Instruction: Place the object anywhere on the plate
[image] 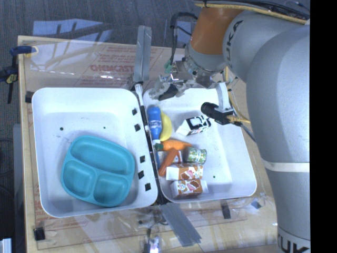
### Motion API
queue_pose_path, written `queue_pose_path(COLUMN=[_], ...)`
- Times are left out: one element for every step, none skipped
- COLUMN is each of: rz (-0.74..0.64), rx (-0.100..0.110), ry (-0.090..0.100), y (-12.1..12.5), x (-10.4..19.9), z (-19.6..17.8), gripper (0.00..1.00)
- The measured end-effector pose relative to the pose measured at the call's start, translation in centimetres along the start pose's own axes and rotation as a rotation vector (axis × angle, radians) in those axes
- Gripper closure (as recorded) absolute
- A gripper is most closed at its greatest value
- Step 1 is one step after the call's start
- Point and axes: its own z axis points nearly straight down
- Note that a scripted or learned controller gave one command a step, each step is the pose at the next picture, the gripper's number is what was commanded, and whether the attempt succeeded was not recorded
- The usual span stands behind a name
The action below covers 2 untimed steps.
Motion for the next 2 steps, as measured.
queue_pose_path(rz=[-0.139,-0.134], rx=[0.000,-0.001], ry=[0.000,0.000], y=[-2.8,-8.6], x=[8.6,7.2], z=[1.8,-4.3], gripper=[1.00,1.00])
